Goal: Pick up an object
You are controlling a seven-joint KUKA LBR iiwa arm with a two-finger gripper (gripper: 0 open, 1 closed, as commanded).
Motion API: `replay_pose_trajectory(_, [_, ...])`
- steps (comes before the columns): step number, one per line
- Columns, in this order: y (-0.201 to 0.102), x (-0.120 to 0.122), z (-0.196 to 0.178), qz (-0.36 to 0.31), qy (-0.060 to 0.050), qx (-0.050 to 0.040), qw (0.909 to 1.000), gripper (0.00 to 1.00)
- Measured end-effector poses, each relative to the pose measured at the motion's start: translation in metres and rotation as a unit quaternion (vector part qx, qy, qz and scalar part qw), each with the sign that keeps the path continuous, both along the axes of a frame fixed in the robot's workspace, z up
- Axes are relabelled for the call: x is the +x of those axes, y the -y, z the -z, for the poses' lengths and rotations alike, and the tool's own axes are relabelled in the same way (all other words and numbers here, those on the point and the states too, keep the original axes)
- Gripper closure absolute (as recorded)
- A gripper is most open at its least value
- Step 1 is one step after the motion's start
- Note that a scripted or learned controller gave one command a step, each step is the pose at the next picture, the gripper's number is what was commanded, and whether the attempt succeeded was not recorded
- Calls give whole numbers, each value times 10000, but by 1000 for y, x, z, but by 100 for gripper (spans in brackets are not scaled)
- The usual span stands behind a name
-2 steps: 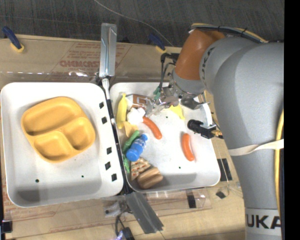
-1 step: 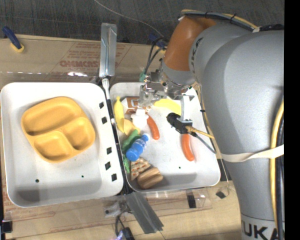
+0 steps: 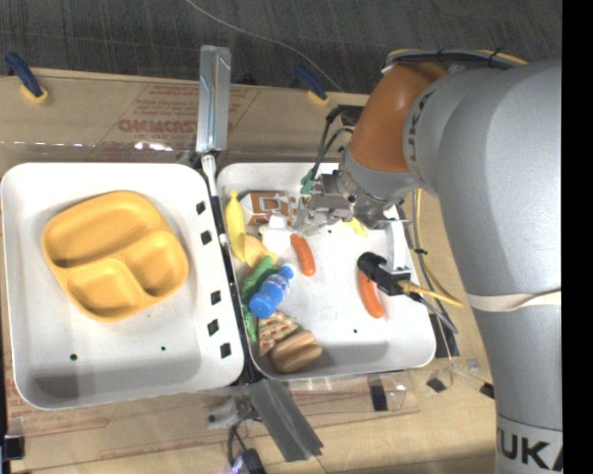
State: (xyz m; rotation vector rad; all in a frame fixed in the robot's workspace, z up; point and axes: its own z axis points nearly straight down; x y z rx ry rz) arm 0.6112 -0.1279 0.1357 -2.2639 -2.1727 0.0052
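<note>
gripper (image 3: 321, 208) over crowded right bin (image 3: 415, 349), near carrot (image 3: 303, 255) and banana (image 3: 236, 227); jaw state unclear.

Single fixed cam, mounted above the bench, looking down at a slant. Landmark: metal divider bar (image 3: 213, 102) between the two shallow white plastic bins. Left bin (image 3: 30, 363) sits fully in frame left of the bar, right bin (image 3: 400, 349) right of it. Grey arm with orange band (image 3: 445, 136) enters right of the bar, big in frame, so nearer the lens.

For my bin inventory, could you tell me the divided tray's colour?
Yellow-orange; the divided tray shows in the camera view, left bin.
</note>
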Motion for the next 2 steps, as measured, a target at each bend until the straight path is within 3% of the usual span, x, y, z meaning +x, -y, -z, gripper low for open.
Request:
replay_pose_trajectory(1, [-30,-54,45,1972,-6,-1,9804,100])
replay_pose_trajectory(2, [-42,-53,-60,2387,48,5,9711,100])
